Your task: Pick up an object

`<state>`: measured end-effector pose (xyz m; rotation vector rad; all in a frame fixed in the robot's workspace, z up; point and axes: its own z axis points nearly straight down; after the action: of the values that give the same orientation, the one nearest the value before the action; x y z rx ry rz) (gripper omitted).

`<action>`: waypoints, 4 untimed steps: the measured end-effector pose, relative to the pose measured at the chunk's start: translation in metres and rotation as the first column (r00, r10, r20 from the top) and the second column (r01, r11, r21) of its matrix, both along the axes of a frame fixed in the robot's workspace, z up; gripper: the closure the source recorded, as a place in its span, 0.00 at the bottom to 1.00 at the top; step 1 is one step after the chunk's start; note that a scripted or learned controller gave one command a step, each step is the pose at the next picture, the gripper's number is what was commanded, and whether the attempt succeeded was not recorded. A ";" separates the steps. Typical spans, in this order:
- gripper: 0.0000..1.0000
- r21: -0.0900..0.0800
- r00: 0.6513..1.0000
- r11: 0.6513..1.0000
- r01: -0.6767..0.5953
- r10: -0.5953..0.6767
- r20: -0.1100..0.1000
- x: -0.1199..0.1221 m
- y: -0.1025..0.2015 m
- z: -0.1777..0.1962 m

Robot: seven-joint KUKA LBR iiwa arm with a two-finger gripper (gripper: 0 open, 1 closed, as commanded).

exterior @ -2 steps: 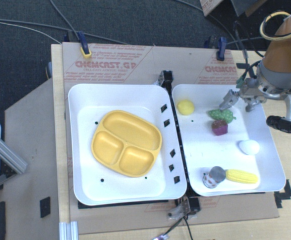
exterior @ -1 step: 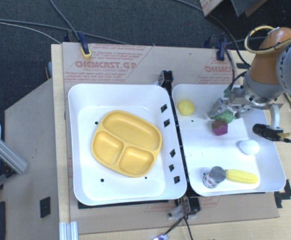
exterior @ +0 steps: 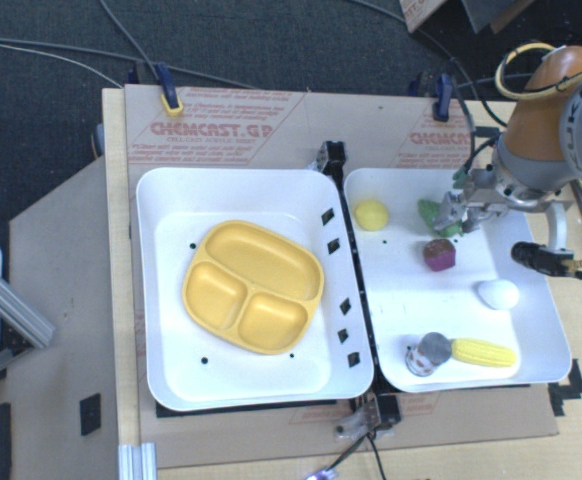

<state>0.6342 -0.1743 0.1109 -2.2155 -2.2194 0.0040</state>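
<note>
Left bin (exterior: 161, 268): yellow divided tray (exterior: 253, 286) at centre. Right bin (exterior: 531, 358): yellow ball (exterior: 372, 215) at 10 o'clock; green object (exterior: 432, 211) at 11, touching gripper (exterior: 454, 218); purple object (exterior: 439, 255) just below gripper; grey-red object (exterior: 429, 352) at 7; corn cob (exterior: 485, 352) beside it at 6; white egg (exterior: 497, 293) at 3. Gripper finger state: cannot tell.

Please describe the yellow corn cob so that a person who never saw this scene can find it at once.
Look at the right bin of the two white bins, along its near edge. The corn cob lies there on its side, beside a small grey and red object. It is the long ribbed yellow thing; the yellow ball is round.
</note>
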 end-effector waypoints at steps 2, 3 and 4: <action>1.00 -0.004 1.000 1.000 0.001 -0.001 0.013 0.010 -0.011 0.108; 1.00 -0.003 1.000 1.000 0.000 0.000 0.009 0.011 -0.011 0.110; 1.00 0.000 1.000 1.000 -0.004 0.004 0.005 0.007 0.039 0.121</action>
<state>0.6408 -0.1358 0.2322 -2.2139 -2.2256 -0.0021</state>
